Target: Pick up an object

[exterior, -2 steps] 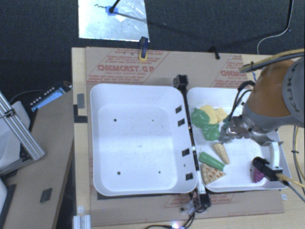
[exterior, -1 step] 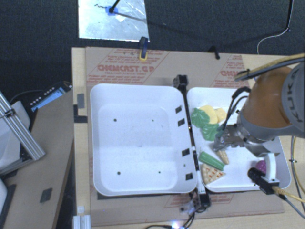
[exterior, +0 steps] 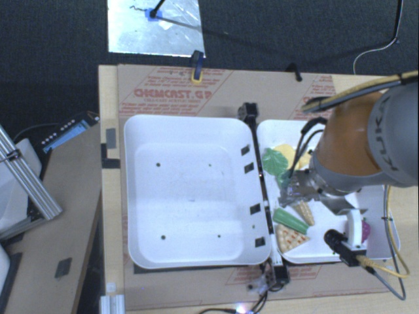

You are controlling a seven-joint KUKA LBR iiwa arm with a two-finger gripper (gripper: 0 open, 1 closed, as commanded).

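In the right bin [exterior: 327,257], a waffle [exterior: 291,239] is lying nearest, with a green stick [exterior: 290,220] just above it. The gripper [exterior: 292,190] is hanging over them; its state cannot be told. Farther back, a green lump [exterior: 275,162] and a yellow piece [exterior: 285,152] are touching. The left bin [exterior: 190,195] is sitting beside.

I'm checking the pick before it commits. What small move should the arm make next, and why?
Probably a short straight descent. The gripper hangs over the right bin, above the green items and the waffle-patterned pieces along its left side, with nothing visibly held. The left bin is not where it is working.
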